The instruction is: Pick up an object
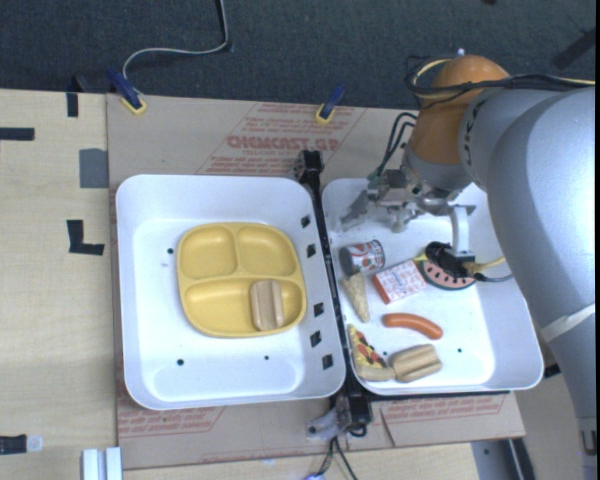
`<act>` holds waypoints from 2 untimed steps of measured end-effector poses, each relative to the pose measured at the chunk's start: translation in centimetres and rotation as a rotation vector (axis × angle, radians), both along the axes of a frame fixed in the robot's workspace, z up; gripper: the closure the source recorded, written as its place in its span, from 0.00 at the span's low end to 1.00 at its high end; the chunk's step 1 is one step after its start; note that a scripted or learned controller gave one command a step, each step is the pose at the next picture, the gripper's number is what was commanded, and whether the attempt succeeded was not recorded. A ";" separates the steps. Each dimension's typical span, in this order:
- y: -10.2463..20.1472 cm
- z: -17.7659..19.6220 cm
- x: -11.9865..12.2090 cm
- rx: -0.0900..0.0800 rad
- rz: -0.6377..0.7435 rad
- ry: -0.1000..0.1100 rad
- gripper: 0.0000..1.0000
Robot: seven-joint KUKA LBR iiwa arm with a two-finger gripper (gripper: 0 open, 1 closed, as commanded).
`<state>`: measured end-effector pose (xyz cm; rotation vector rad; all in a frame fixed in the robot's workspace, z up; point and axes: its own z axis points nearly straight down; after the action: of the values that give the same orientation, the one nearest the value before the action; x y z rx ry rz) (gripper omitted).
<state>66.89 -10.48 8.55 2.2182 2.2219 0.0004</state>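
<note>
My gripper hangs over the far end of the right bin, just beyond a small red and white can lying on its side. I see nothing held in it. Nearer in the same bin lie a red packet, a watermelon slice, a pale wedge, a sausage, a tan bun and a pizza slice. The grey arm with its orange band covers the bin's right side.
The left bin holds a yellow divided plate with a tan bread piece in its near right compartment. A black divider runs between the bins. Blue and yellow clips pin the cardboard at the back.
</note>
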 end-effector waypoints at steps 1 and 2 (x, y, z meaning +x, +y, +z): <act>0.9 0.0 0.0 0.000 -0.001 0.000 0.00; 0.5 0.0 0.0 0.000 0.000 0.000 0.00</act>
<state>66.88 -9.98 8.54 2.2187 2.2219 0.0008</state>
